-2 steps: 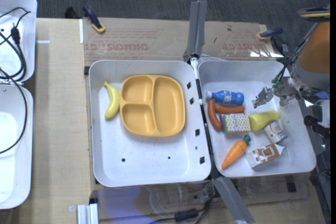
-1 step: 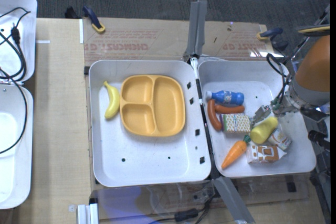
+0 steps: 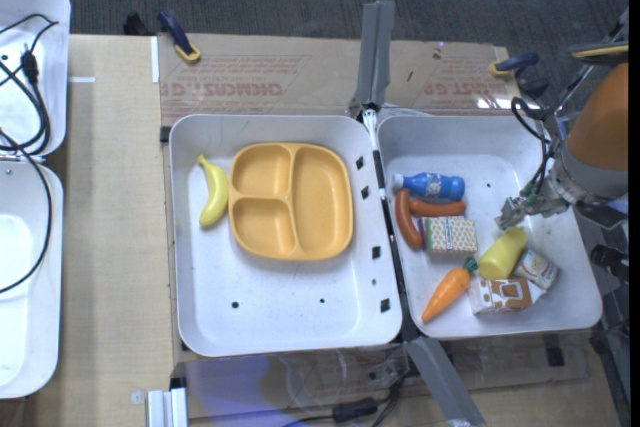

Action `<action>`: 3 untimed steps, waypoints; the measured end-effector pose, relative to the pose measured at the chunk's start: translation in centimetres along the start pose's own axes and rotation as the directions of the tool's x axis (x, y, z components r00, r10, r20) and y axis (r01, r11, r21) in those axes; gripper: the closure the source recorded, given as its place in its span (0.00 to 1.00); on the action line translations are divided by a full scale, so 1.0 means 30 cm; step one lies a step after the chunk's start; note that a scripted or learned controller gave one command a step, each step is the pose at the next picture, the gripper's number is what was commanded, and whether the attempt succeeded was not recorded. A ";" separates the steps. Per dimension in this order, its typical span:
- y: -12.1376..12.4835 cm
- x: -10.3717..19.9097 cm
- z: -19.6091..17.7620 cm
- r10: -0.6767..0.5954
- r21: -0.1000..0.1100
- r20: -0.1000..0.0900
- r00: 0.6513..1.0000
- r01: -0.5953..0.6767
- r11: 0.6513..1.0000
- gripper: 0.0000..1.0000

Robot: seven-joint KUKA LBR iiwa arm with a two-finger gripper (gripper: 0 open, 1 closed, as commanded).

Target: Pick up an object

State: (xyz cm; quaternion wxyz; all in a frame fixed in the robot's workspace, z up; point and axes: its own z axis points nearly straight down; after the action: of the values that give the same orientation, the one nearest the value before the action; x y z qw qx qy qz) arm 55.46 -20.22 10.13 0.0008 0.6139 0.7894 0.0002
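Cardboard backing [image 3: 300,75] carries red print, reversed and not legible from here; carton [image 3: 510,290] label unreadable. Gripper [image 3: 522,211] sits in the right bin [image 3: 480,147], just above the yellow bottle [image 3: 503,255]; jaw state cannot be told. Bottle lies diagonally, cap toward upper right, touching carton; carrot [image 3: 446,292] just beside. Left bin [image 3: 200,315] holds banana [image 3: 212,192] and divided plate [image 3: 291,200].
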 end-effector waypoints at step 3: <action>-0.160 0.018 -0.001 0.086 -0.005 -0.003 0.996 -0.086 0.996 1.00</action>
State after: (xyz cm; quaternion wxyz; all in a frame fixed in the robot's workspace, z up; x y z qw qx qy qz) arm 50.69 -20.89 10.14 0.0012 0.6472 0.7623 0.0030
